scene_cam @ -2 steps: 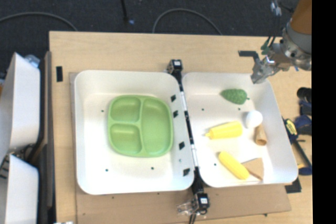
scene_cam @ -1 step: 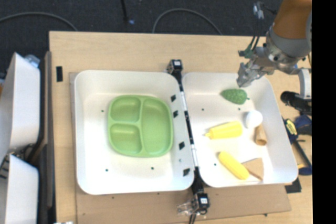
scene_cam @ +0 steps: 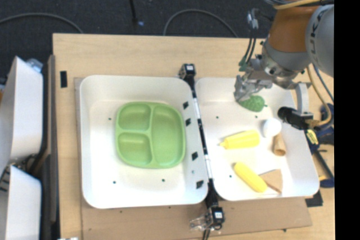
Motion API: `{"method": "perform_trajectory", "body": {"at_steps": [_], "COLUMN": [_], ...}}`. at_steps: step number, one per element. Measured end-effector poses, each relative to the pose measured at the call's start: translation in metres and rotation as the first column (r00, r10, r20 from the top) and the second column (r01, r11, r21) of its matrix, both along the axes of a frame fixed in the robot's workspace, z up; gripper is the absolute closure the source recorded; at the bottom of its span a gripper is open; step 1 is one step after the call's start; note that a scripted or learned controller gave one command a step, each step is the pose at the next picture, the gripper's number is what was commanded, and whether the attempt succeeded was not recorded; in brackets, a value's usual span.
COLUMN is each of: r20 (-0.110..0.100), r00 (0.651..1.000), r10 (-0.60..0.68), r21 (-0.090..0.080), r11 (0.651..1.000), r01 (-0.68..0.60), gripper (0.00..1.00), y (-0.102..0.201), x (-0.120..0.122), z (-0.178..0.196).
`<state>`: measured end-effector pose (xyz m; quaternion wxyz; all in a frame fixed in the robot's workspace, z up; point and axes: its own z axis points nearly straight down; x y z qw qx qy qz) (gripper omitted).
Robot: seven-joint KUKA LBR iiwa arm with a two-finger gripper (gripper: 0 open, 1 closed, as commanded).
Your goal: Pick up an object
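The pincer [scene_cam: 248,91] hangs low over the far part of the right bin [scene_cam: 225,174], directly above a small green thing [scene_cam: 252,103]. Its metal tips overlap the top of that green thing, which hides how far apart they stand and whether they grip it; I cannot tell. Much of the green thing is covered by the pincer, so its shape is hard to make out.

Just nearer the camera and to the right of the pincer lies a small white ball [scene_cam: 271,127], with a tan cone [scene_cam: 279,146] beside it. Below the pincer rests a yellow piece [scene_cam: 241,140], and further toward the near edge lies a second yellow piece [scene_cam: 250,176] touching a tan wedge [scene_cam: 273,180].

Well off to the left of the pincer, across the divider, the left bin [scene_cam: 95,177] holds a green divided plate [scene_cam: 150,134].

Above the pincer, the grey arm [scene_cam: 292,25] with its orange band is cut off at the right.
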<state>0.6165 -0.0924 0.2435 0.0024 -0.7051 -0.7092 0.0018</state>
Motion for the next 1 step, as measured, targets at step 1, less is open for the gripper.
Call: {"method": "perform_trajectory", "body": {"at_steps": [1], "r20": [0.000], "r00": [1.000], "r10": [0.000], "r21": [0.000], "r11": [1.000], "r01": [0.000], "gripper": [1.00], "y": [0.0469], "x": [-0.0201], "z": [-0.0040]}}
